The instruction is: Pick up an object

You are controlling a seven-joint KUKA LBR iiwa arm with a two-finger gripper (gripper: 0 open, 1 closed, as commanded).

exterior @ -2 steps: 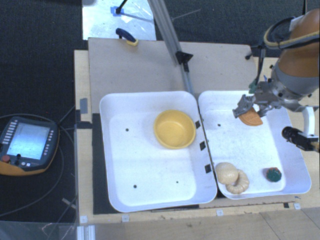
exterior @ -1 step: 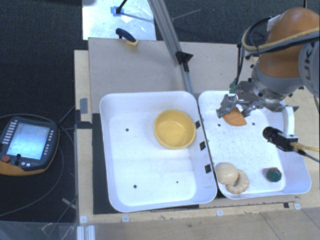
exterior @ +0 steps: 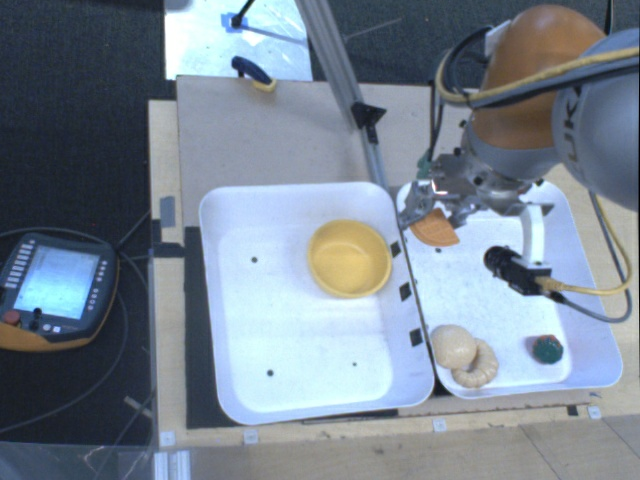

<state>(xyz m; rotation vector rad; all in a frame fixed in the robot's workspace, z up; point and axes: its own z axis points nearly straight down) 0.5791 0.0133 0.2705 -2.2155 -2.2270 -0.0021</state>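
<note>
The gripper [exterior: 432, 211] sits over the right bin [exterior: 585, 373] (upper left corner), its fingers closed on an orange flat object [exterior: 436, 231], held just above the bin floor.

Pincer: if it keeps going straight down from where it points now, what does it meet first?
Most likely the orange flat piece directly beneath the pincer, near the top-left corner of the right bin. Depth is unclear from this slant, so they may already be touching.

Two bins [exterior: 230, 298], one bowl [exterior: 348, 258]
</note>
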